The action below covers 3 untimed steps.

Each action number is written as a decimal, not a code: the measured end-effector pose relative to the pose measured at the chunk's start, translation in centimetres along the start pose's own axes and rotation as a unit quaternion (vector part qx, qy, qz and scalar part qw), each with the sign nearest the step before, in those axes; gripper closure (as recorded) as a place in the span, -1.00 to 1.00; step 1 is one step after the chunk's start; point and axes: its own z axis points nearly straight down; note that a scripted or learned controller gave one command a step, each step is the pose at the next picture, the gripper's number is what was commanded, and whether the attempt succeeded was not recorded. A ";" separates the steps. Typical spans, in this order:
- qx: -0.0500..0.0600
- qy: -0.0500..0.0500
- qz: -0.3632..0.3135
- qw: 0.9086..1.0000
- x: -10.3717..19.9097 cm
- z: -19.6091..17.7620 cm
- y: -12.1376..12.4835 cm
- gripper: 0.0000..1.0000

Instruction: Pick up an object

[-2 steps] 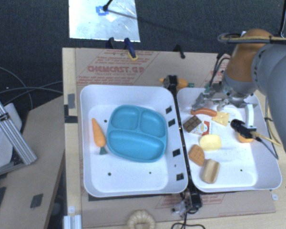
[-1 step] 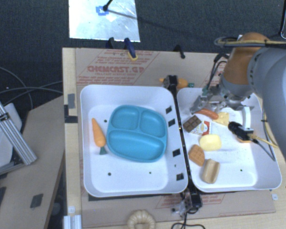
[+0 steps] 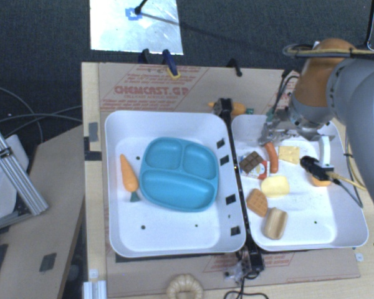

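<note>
My gripper (image 3: 272, 131) hangs low over the far left part of the right bin (image 3: 336, 220), just above the upper end of a red sausage (image 3: 273, 157). Nothing shows between it and the bin floor. Beside the sausage lie a brown chocolate piece (image 3: 251, 162) on the left and a pale cheese slice (image 3: 290, 154) on the right. Nearer the front are a yellow lump (image 3: 275, 185), a waffle (image 3: 257, 202) and a bread roll (image 3: 275, 223).
The left bin (image 3: 168, 232) holds a blue divided plate (image 3: 177, 173) with a carrot (image 3: 129, 173) lying to its left. A black divider (image 3: 234, 167) with clips runs between the bins. The arm's grey body (image 3: 355, 104) covers the right bin's far right corner.
</note>
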 end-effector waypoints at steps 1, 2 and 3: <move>0.002 0.000 0.001 1.000 0.0 -4.2 -0.3 1.00; 0.000 0.000 0.001 1.000 0.2 -8.7 0.2 1.00; 0.000 0.000 0.000 1.000 0.2 -13.1 0.4 1.00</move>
